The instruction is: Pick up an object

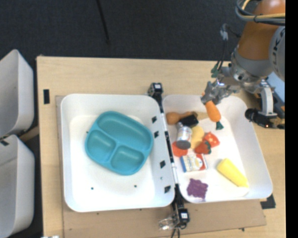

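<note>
A wooden bench (114,76) carries two shallow white bins side by side. The left bin (74,182) holds a teal plate (119,142) with three compartments, lying flat near the middle of the bin. The right bin (256,148) holds a cluster of small things toward its left and middle part: a brown toy with a black end (183,118) near the top, a small silver can (184,132) just below it, a pale yellow piece (196,133) beside the can, an orange-red round piece (180,148) below the can, a red toy (208,142) to the right of these, and a small white box with blue and red print (193,162) beneath them. A purple lump (197,188) lies near the bottom edge, and a yellow block (232,172) lies tilted at the lower right, apart from the cluster. At the upper part of this bin a toy carrot (214,112), orange with a green tip pointing down, hangs slanted with its upper end between the fingers of the gripper (211,98), which is closed on it. The carrot appears raised above the bin floor, just right of the brown toy. The grey arm with its orange band (258,38) reaches in from the upper right.
</note>
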Controlling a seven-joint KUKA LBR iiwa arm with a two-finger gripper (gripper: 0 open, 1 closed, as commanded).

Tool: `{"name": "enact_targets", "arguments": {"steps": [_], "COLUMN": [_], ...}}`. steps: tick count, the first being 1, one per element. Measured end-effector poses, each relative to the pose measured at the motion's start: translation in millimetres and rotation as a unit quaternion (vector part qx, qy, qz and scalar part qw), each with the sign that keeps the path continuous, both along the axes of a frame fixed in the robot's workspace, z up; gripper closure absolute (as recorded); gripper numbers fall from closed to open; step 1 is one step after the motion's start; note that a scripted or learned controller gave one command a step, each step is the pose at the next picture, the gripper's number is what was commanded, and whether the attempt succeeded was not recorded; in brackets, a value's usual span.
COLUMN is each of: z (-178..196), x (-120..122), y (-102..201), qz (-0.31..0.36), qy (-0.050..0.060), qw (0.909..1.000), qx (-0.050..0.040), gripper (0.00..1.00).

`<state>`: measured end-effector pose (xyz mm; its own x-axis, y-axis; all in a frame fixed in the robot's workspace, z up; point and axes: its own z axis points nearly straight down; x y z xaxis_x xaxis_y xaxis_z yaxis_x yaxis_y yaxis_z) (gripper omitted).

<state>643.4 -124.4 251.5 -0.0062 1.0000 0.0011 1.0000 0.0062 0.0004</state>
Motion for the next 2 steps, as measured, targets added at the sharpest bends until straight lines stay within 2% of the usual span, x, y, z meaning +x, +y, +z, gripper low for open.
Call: {"name": "enact_targets", "arguments": {"steps": [2], "z": [-19], "x": [21], "y": [106], "qz": [-0.001], "qy": [0.001], "qw": [1.0], "qx": [-0.0004], "gripper": [1.0]}}
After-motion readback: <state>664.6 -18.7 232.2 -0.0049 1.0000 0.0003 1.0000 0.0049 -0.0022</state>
